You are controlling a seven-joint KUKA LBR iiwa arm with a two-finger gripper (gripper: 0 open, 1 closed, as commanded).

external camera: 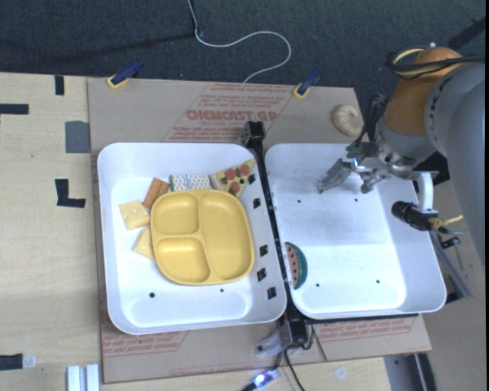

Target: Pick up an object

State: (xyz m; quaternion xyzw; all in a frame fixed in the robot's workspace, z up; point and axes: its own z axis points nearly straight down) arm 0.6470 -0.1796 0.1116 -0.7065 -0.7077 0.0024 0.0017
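End effector (pixel 348 172) sits over the far part of the right white plastic bin (pixel 350 296), and honestly I can't tell how wide it's spread or whether it's got anything, too small and dark from here. Two bins on the cardboard-covered counter (pixel 228 112). Left white bin (pixel 118 243) has one yellow three-compartment plastic plate (pixel 202 236) lying on top of a few flat pieces, maybe five, mostly hidden: a tan cracker-like square (pixel 134 214), a brown strip (pixel 156 191), a pizza-slice-looking piece (pixel 236 176). One watermelon-slice toy (pixel 295 265) lies against the right bin's left wall, partly cut off by the divider.
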